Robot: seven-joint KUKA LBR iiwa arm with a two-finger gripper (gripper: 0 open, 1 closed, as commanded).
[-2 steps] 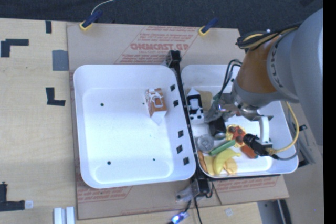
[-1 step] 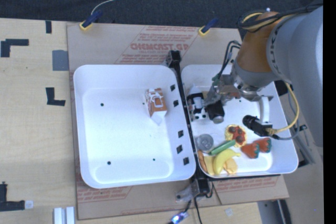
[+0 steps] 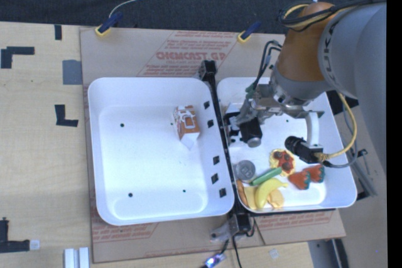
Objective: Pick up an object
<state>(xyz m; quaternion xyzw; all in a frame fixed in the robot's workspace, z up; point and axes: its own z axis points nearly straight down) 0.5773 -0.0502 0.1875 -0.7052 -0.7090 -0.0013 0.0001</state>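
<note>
two shallow white plastic bins sit side by side on a brown cardboard sheet [image 3: 182, 56] laid over the bench. the left bin [image 3: 107, 135] holds one thing, a small brown-and-white carton [image 3: 186, 123] lying on its side near the upper right of that bin, close to the black divider strip [image 3: 215, 135] between the bins. the grey arm with its orange band [image 3: 304, 41] reaches in from the right and hangs over the upper left part of the right bin [image 3: 339, 198]. its black two-finger gripper [image 3: 247, 128] sits low there, just beside the divider; whether it is wide, narrow or holding anything cannot be told from this angle. along the near side of the right bin lie a round grey metal disc [image 3: 245, 169], a yellow plastic banana [image 3: 267, 191] with a green stick-shaped piece [image 3: 266, 175] touching it, a small red-and-yellow toy [image 3: 283, 160] and a red plastic piece [image 3: 308, 176], all grouped close together and apart from the gripper.
</note>
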